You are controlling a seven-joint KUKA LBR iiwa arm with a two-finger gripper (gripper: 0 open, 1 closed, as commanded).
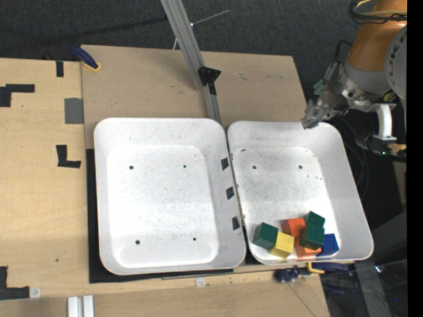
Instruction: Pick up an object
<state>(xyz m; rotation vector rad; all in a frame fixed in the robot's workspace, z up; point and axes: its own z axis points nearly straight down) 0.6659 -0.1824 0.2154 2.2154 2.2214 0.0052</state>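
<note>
Left bin (162, 127): white, bare floor. Right bin (344, 170): blocks (297, 236) clustered in near corner — green, yellow, orange, blue, touching. Gripper (310, 120) over right bin's far right rim, well apart from blocks; grip state cannot be told.

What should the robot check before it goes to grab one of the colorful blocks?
1. Blocks in a reachable place: ok. They sit in the near corner of the right bin.
2. Gripper above the blocks: not ok. The gripper hangs at the far rim of that bin, away from the pile.
3. Path to the pile free: ok. Bare bin floor lies between them.
4. A block standing apart: partly ok. The green block and yellow block sit at the pile's left edge, but they touch; the orange block and blue block are crowded.
5. Fingers ready: cannot tell.
</note>
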